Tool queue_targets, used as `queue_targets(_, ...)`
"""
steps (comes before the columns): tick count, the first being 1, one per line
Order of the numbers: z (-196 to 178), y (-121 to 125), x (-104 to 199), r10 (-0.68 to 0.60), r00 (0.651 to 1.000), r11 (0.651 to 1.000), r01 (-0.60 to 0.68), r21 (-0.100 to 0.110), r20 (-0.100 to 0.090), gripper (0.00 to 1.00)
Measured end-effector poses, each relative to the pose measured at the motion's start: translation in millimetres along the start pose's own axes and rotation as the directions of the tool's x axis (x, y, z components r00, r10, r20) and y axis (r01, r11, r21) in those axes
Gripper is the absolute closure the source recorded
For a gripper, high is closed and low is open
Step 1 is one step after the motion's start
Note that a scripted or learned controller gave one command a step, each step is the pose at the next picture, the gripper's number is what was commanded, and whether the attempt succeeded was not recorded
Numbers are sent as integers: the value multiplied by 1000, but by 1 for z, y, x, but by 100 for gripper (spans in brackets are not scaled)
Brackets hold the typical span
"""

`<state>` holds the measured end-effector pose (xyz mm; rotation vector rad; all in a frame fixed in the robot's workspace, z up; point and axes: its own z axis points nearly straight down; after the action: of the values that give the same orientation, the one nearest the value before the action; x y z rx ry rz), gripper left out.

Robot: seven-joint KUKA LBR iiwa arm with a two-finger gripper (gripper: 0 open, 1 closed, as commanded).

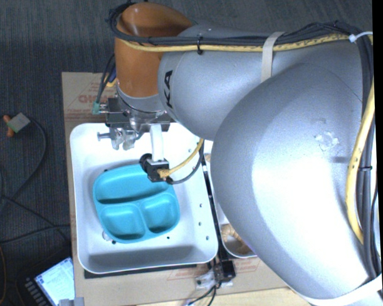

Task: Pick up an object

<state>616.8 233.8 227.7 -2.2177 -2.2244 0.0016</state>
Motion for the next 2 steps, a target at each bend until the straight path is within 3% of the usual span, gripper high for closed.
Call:
queue_targets(1, -53, 52, -1, 2, 1000, 1000, -2, -4, 1, 100)
queue_targets(2, -17, -28, -1, 2, 1000, 1000, -2, 2, 1, 100)
